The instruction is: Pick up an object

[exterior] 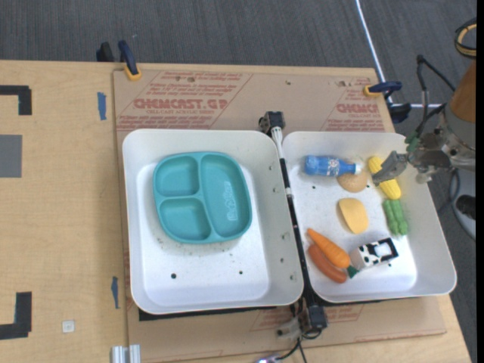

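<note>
The gripper [393,165] comes in from the right side and hangs over the far right part of the right bin [431,278]. It is too dark and small here to tell how it is set. Nothing can be seen held in it. It sits just above a yellow corn toy [391,188], near a small yellow piece [374,164].

The toys all lie in the right bin. A blue bottle [329,165] lies on its side, its long way running left to right, with its white cap end toward the gripper. A tan round thing [351,180] touches it. A yellow flat piece [353,215] lies in the middle. A green bumpy veggie [395,217] runs up and down by the right wall. Two orange carrots [328,254] lie slanted together, next to a black and white toy [376,252].

The left bin [144,278] holds a teal plate [203,197] with three parts.
</note>
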Controlling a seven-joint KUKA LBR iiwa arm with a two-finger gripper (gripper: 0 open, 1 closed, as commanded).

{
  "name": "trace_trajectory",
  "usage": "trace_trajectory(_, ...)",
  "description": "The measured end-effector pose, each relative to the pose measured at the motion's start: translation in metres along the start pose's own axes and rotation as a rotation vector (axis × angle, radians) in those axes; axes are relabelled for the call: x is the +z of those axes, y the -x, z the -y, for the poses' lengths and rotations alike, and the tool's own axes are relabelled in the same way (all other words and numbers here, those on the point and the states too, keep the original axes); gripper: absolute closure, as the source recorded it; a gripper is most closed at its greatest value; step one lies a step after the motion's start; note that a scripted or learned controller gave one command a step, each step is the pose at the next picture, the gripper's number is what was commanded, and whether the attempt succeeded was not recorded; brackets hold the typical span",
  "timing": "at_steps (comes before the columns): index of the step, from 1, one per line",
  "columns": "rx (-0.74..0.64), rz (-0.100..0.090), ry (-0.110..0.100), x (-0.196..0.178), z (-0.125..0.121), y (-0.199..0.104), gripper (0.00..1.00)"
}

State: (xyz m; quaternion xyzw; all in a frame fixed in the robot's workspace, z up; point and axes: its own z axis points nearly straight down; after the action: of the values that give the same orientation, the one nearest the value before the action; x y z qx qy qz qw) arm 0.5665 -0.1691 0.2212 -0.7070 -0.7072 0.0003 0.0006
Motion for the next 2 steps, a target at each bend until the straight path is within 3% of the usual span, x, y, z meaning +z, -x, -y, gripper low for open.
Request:
trace_trajectory(1, 0.399, -0.001, -0.004, 0.083, 0.052, -0.074, 0.0)
trace_trajectory(2, 0.525, 0.004, 0.042, 0.111, 0.076, -0.072, 0.0)
